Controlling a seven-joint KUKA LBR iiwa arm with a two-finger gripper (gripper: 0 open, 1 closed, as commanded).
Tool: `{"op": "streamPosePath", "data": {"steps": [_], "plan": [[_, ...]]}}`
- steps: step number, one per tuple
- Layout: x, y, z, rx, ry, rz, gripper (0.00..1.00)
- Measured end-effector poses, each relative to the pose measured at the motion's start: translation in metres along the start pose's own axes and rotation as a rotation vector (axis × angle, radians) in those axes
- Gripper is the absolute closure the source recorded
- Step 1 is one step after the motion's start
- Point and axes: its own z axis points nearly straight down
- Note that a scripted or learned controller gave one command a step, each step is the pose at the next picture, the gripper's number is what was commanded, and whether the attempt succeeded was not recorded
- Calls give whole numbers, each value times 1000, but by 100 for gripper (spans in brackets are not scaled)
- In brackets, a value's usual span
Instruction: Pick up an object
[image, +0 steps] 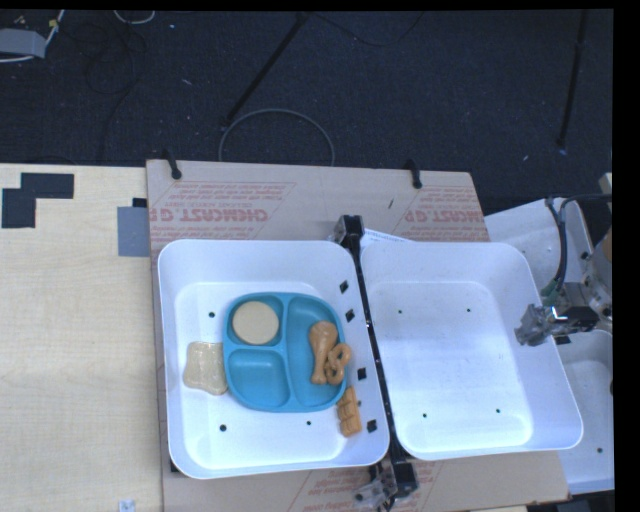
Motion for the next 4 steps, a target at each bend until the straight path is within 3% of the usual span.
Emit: {"op": "streamPosePath", "data": {"steps": [2, 4], "plan": [[103, -1, 19, 8, 4, -1, 100], [208, 24, 14, 6, 3, -2, 100]]}}
